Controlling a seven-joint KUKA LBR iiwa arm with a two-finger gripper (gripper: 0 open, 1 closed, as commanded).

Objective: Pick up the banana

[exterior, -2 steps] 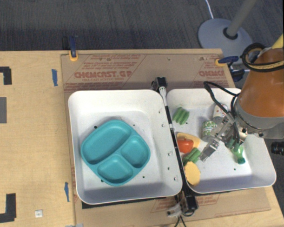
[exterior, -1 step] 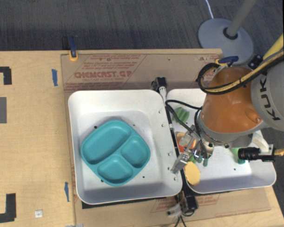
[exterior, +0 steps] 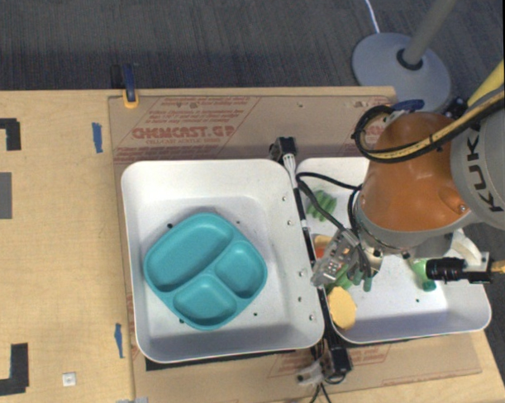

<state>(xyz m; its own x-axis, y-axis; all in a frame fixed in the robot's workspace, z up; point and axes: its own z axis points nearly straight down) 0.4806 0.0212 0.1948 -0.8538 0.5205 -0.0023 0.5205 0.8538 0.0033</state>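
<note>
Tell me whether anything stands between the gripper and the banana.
Nothing visible does. The gripper sits in the right bin just above the banana, with bare bin floor between them. A green item lies beside the gripper, off that line.

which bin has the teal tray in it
The left bin: it holds the teal tray. The right bin holds small items under the arm instead.

Dark carpet floor [exterior: 230, 32]; tan bench [exterior: 48, 270]; grey round stand base [exterior: 401, 63].
</note>
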